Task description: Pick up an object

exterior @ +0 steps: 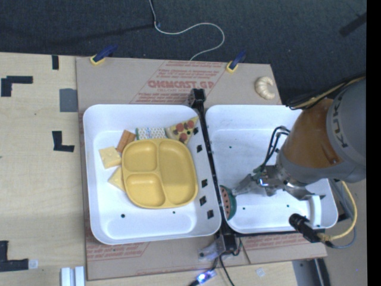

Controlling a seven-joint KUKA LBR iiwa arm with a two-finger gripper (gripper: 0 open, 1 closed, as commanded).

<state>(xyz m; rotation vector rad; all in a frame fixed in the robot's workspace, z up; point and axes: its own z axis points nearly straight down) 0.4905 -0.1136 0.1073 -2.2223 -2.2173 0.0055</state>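
Observation:
The left bin [95, 213] holds a yellow divided plate [159, 173] with small toy foods around it: a pale cracker [109, 157], a brown piece [125, 140], a patterned piece [149, 133] and a pizza slice [184, 128]. A watermelon slice [227, 200] lies against the left wall of the right bin [262, 222]. My gripper [243, 187] hangs low in the right bin, pointing left, just right of and slightly above the watermelon slice. Nothing shows between its tips.
The arm's grey and orange body [321, 142] covers the right side of the right bin. A black divider [205, 159] runs between the bins. A beige lump [266, 87] sits on the cardboard behind the right bin.

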